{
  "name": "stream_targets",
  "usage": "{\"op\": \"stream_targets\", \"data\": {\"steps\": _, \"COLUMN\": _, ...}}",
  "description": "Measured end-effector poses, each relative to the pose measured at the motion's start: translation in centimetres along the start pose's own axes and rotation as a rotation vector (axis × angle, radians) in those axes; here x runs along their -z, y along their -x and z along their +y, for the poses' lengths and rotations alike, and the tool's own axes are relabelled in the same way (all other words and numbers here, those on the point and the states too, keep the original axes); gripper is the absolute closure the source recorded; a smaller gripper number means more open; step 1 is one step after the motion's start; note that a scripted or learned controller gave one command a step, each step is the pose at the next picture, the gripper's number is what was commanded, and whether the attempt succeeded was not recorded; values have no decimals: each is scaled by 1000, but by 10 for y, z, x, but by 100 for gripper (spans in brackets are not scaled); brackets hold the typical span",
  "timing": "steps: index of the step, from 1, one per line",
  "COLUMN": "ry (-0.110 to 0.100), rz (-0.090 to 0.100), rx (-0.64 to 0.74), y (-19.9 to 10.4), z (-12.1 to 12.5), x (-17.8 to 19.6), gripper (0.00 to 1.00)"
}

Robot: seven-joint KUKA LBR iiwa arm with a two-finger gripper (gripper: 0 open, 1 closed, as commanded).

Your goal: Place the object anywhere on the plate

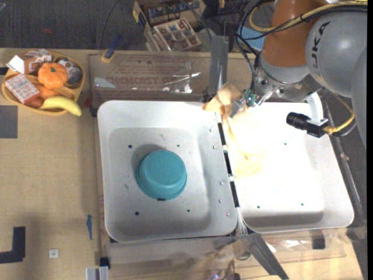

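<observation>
A teal round plate (162,174) lies upside-up in the middle of the left bin (116,127). A pale tan-orange object (217,102) sits at the back end of the divider between the two bins, blurred. My gripper (238,107) hangs right beside it at the back left corner of the right bin (303,179), under the grey wrist and orange band; it touches or nearly touches the object. A faint yellowish smear (247,150) spreads over the right bin's left side below the gripper.
A basket of toy fruit and food (41,83) stands at the bench's back left. A clear plastic box (151,80) lies behind the left bin. A black cable plug (303,121) juts over the right bin. Cartons (172,22) sit beyond the bench.
</observation>
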State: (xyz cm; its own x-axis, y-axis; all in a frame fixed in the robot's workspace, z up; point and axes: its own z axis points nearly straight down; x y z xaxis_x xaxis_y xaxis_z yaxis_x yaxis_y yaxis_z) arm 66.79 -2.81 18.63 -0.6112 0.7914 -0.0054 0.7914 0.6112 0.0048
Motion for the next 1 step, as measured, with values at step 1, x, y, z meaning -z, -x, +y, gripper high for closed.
{"op": "stream_targets", "data": {"steps": 1, "ry": 0, "rz": 1, "rx": 0, "y": 1, "z": 1, "x": 40, "gripper": 100}}
